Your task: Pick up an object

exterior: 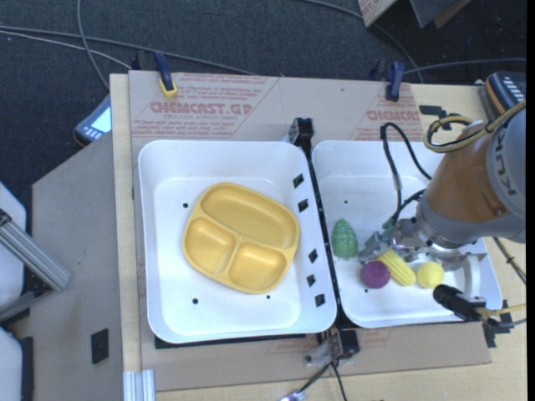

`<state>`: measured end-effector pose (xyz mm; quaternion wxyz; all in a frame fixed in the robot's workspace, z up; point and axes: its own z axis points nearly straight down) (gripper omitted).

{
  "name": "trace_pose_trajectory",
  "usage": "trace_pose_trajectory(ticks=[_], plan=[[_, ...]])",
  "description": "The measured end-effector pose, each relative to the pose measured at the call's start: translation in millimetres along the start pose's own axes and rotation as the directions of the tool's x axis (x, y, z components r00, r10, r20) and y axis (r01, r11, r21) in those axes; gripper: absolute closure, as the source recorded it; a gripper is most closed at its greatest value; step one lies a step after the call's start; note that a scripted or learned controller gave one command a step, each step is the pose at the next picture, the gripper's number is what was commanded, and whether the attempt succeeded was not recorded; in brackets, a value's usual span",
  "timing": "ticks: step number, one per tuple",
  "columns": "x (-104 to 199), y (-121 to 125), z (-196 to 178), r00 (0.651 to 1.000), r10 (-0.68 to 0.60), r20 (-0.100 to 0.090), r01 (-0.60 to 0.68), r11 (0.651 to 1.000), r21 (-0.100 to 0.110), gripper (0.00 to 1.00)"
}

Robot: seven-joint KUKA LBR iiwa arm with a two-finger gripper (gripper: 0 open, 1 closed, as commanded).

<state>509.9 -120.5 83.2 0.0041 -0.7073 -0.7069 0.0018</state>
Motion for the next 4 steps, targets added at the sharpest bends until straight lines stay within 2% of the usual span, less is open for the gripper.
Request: trace_pose_trajectory(ticks=[1,2,3,4], plan=[[0.5,-0.1,-1.6,1.0,0.0,0.001,0.0,1.0,-0.005,0.0],[0.5,0.5,-12.5,1.0,0.0,0.001,0.0,1.0,-0.007,1.0],[1.9,3.3,-55.5,1.0,-0.001,0.004,0.001,1.0,-0.013,1.0],[2.9,10.0,-118.4,1.0,-0.002,0.005,0.003,1.0,-0.016,1.0]])
